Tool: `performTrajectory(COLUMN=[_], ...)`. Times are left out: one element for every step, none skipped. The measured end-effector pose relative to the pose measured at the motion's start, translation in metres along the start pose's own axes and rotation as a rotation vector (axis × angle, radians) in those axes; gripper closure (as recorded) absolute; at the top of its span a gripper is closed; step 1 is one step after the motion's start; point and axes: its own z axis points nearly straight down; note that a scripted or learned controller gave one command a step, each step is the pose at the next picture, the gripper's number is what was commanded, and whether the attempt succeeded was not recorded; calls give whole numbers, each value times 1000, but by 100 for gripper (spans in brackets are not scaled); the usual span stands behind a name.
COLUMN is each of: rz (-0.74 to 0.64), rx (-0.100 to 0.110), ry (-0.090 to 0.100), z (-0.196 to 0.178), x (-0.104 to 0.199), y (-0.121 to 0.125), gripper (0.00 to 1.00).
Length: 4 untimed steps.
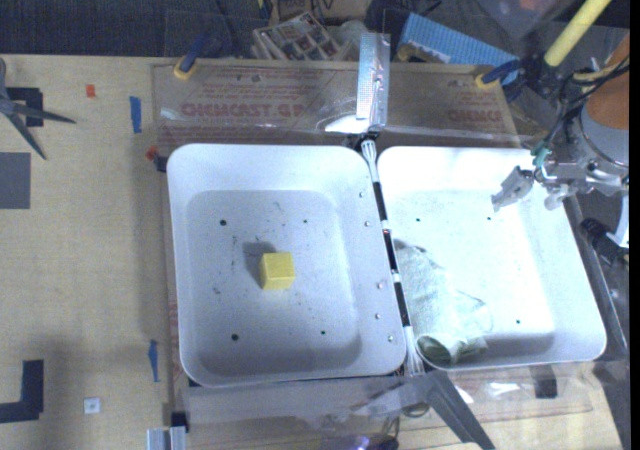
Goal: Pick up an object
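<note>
Worktop point(80, 268) of pale wood carries two white bins side by side. Left bin point(200, 188) holds a yellow cube point(278, 270) near its middle. Right bin point(560, 318) holds a crumpled white cloth point(435, 288) at its near left. End effector point(530, 188), fingers spread wide and holding nothing, hangs over the right bin's far right.

The gripper point(532, 188) hangs over the far right part of the right bin point(520, 333). A cloth point(432, 288) lies in that bin to the gripper's left and nearer the camera, against the wall shared with the left bin point(200, 198). A block point(278, 270) sits in the left bin, well apart from the gripper, farther left.
</note>
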Motion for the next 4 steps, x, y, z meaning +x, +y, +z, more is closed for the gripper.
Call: performTrajectory(rz=[-1,-7,418,825], rx=[-4,-4,3,-2], ry=[-2,-3,0,-1], z=[-11,-78,-54,-93], x=[-1,-29,-31,23], y=[1,55,47,62], gripper=[100,100,100,100])
